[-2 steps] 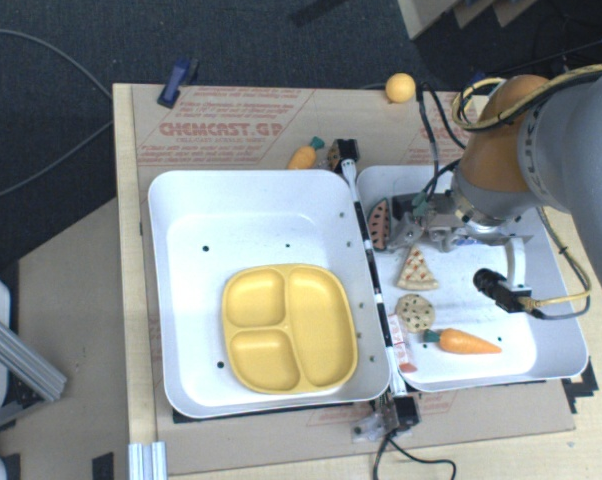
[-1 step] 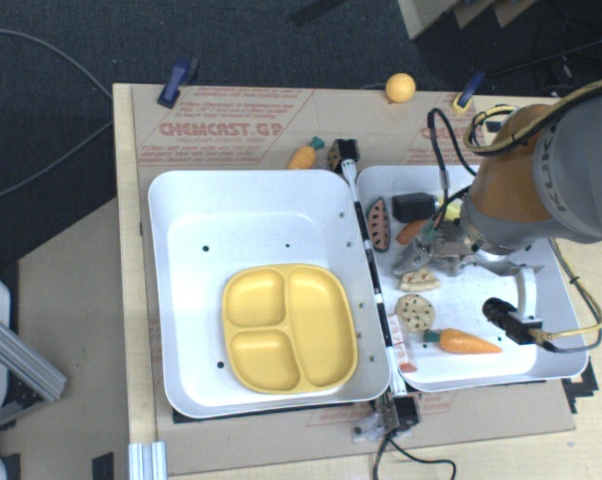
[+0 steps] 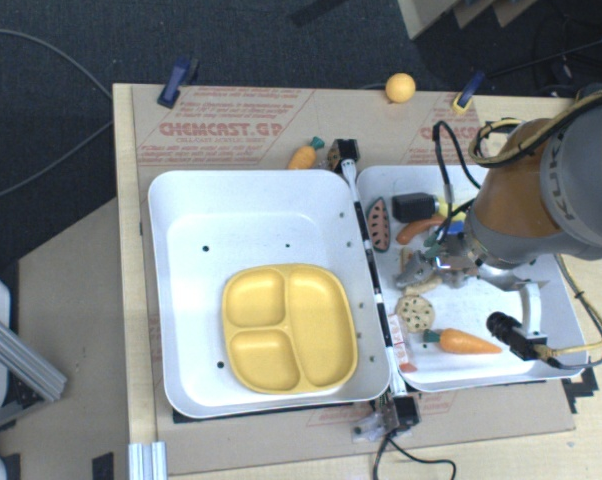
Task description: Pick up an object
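- The yellow divided plate (image 3: pixel 289 326) lies nearest the camera, in the left bin (image 3: pixel 181 268), well left of the toy carrot (image 3: pixel 467 343), which serves here as the landmark.
- The left bin holds that plate alone, its three compartments bare.
- Up and left of the carrot, just beside it, a round cookie with dark chips (image 3: pixel 415 313) rests in the right bin (image 3: pixel 481 373).
- Farther up from the carrot, near the divider between the bins, a dark slice with a red edge, perhaps toy watermelon, (image 3: pixel 379 222) lies along the right bin's left wall.
- Right of that slice and above the carrot sit a black block (image 3: pixel 414 207) and a reddish sausage-shaped toy (image 3: pixel 417 231).
- The gripper (image 3: pixel 427 266) hangs low over the right bin, above the carrot and just above the cookie; the wrist hides its tips, so whether the pincer is apart or together I cannot tell.
- Judged from this, the step is the reach into the clutter, with nothing visibly lifted.
- Next it needs the pincer settled around one toy, likely the cookie or sausage, then a clean lift clear of the neighbours.
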`<state>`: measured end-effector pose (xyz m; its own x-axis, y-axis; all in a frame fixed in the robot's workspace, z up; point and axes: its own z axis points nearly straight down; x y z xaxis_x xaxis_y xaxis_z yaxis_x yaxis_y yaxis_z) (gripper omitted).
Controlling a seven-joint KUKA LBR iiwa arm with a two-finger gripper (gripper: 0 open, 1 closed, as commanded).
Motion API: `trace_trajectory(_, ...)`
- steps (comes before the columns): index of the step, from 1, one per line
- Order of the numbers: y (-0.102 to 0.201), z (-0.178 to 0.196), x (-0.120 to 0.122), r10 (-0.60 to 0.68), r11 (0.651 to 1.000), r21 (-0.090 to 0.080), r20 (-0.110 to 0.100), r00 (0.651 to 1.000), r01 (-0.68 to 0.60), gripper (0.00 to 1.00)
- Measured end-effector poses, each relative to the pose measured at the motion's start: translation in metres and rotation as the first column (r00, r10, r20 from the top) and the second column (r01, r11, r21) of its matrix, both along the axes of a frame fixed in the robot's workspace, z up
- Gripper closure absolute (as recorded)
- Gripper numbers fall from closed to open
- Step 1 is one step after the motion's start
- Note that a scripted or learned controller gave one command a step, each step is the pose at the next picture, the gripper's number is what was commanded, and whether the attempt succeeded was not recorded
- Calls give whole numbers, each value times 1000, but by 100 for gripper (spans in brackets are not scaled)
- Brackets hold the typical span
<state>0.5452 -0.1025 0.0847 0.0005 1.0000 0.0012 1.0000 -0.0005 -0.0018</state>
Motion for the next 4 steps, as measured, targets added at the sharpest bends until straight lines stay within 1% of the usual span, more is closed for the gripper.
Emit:
trace_trajectory(1,-1,0,-19,0,1000,0,-1,1000,0,0)
trace_trajectory(2,7,0,4,1,1000,-2,3,1000,-1,0)
trace_trajectory(3,7,9,4,0,1000,-2,4,1000,0,100)
trace_trajectory(4,70,100,2,2,1000,-1,3,1000,-2,100)
